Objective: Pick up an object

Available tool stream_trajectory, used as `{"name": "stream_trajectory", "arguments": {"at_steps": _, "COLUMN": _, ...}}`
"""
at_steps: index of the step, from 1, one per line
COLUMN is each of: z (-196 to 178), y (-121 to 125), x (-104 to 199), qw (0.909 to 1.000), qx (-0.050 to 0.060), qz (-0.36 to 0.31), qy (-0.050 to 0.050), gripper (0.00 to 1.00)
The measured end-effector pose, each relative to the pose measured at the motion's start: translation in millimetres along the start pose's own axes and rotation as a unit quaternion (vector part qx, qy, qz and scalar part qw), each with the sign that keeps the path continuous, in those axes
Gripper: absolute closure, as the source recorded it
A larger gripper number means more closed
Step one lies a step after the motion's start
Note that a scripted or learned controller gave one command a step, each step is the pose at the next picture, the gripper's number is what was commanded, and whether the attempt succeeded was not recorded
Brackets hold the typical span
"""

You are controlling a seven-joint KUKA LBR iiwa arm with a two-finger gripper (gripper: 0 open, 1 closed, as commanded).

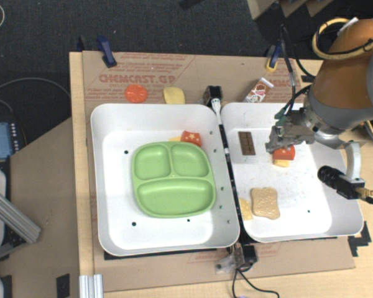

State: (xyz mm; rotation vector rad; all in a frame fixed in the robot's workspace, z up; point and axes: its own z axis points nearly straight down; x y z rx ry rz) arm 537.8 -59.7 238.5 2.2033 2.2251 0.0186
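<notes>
In the camera view the arm has its gripper [285, 143] down inside the right bin [317, 225], directly over a small red and orange block [284, 156] that lies on the bin floor. The block pokes out just below the dark fingers [278, 135], touching or very nearly touching them, but the angle hides whether they sit on either side of it or merely above it, so I cannot tell whether they are spread or closed, nor whether anything is caught between them. By my judgement the pick is at the grasping stage: the reach and descent look done, while a sure grip and the lift off the bin floor are left. Just beside the fingers, toward the left bin [109, 185], lies a brown bar [247, 143]; nearer the camera from them sits a slice of toast [265, 203]. Well apart, in the left bin, rest a green divided plate [173, 179] and a red piece [191, 138] at its far edge.
</notes>
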Motion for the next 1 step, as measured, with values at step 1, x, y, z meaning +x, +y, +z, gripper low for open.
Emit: {"name": "stream_trajectory", "arguments": {"at_steps": 1, "z": 30.7, "y": -13.0, "x": -45.1, "qw": 0.9999, "qx": 0.010, "qz": 0.007, "qy": -0.001, "gripper": 1.00}}
